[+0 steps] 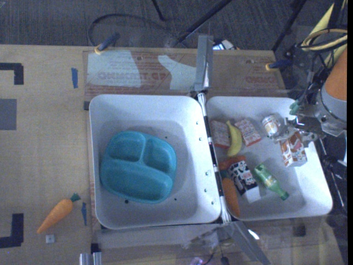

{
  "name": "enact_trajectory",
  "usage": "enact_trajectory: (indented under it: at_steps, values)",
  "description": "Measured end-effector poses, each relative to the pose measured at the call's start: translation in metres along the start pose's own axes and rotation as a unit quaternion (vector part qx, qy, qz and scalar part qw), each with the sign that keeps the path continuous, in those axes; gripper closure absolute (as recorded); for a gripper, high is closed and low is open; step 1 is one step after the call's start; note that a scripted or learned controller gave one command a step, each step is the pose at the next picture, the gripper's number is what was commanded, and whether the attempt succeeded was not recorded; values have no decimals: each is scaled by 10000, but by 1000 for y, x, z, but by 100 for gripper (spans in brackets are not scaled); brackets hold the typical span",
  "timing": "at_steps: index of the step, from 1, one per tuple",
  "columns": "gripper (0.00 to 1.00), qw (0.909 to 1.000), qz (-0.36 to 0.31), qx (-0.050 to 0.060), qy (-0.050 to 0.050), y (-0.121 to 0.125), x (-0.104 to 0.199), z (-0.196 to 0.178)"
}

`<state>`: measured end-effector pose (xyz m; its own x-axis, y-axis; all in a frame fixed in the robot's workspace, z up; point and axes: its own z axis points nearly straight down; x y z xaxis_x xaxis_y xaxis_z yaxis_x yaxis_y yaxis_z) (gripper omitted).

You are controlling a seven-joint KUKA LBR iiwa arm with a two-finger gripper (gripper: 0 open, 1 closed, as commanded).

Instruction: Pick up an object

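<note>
Two shallow white bins with rounded corners sit side by side on a pale plywood bench (44, 164). The left bin (110, 112) holds a teal plastic tray (139, 166), smooth, with rounded corners and moulded into three compartments. The right bin (317, 195) carries a loose scatter: a curved yellow banana (235, 138) lying between two flat reddish packets (219, 133) (249, 131), a small shiny metal can (271, 125) near the far wall, a boxy carton with black-and-white cow patches (241, 175), an orange carrot (231, 196) tapered along the bin's left wall just beside that carton, and a green plastic bottle (269, 181) lying on its side. The grey arm with its orange band reaches in from the right, and the gripper (295, 130) is over the far right part of this bin, just beside the can. A small white-and-red carton (293, 151) lies directly below the metal fingers; whether it is touched cannot be told, and whether the jaws are open or closed cannot be made out either. Outside the bins, a second toy carrot (55, 214) with a green top rests on the bench near the left bin's front corner
</note>
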<state>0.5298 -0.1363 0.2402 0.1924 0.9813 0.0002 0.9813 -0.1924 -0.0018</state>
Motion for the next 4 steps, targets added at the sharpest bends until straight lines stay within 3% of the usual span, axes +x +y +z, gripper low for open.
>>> enact_trajectory:
  at_steps: [1, 2, 3, 4]
  values:
    - [100, 9921, -1255, -2, 1, 43, 11, 120]
    - [100, 9539, -3002, -28, -8, 50, 83, 55]
    - [100, 9580, -2866, -20, -5, 25, 119, -17]
    - [100, 9805, -1966, -22, -8, 94, 146, 0]
